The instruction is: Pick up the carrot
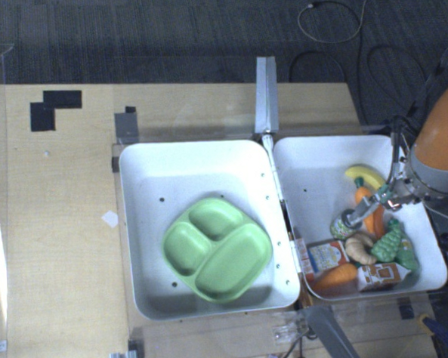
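- Nearest the camera, at the front edge of the right bin (313,157), there's a pile of stuff: a rounded orange lump (336,276), a small carton (379,276) just beside it, another carton (320,256) against the divider, and a green bumpy toy (395,244).
- Just behind that pile is the gripper (354,219), low in the bin and right in the clutter. The arm (441,142) comes in from the right, orange band showing.
- The carrot (376,222) looks like the slim orange piece just beside the gripper, touching or partly tucked under it. It's honestly hard to be sure, as the orange lump up front could also be it.
- Whether the gripper is spread or closed on anything can't be made out; it's too small and blurry.
- So progress-wise, the reach looks done, the grab is unconfirmed, and the lift is not done. The carrot sits down in the bin.
- A bit farther back, a banana (364,176) lies near the carrot's far end.
- The left bin (147,217) holds a green divided plate (218,248), nothing to do with this task.
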